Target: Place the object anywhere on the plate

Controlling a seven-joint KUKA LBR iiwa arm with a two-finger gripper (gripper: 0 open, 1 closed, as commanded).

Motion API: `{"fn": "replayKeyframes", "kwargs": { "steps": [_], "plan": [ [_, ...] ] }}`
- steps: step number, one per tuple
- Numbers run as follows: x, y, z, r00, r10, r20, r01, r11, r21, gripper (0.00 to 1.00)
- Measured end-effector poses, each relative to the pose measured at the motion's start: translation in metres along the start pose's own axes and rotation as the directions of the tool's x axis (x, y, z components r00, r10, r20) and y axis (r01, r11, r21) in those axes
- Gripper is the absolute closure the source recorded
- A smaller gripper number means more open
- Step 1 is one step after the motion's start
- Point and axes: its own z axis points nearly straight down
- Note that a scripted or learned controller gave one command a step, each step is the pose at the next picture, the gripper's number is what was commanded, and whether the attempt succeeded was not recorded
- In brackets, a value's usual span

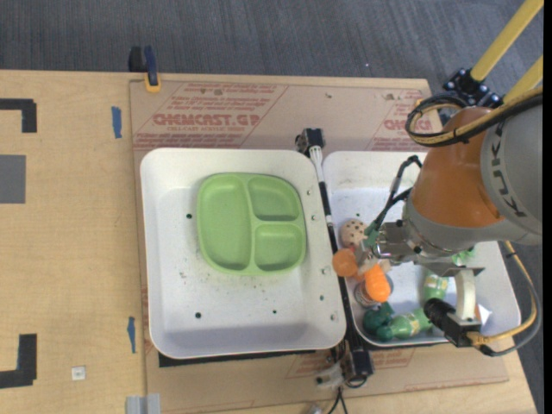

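The gripper hung low over the toys; the green plate waited beside them.

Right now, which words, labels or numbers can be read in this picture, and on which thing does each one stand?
"CHEMCAST GP": red print on the brown board behind the left bin.
Smaller red lines around it: too blurred to read.
Red print on the board's right corner: too blurred to read.
Dark letters on the arm: cut off, not readable.

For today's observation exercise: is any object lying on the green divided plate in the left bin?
No. The green plate in the left bin shows bare compartments, while the orange object lies in the right bin.
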Motion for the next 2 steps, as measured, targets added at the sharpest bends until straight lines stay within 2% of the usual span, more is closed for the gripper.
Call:
{"fn": "replayKeyframes", "kwargs": {
  "steps": [1,2],
  "plan": [
    [0.0000,0.0000,0.0000,1.000,0.000,0.000,0.000,1.000,0.000,0.00],
    [0.0000,0.0000,0.0000,1.000,0.000,0.000,0.000,1.000,0.000,0.00]
  ]
}}
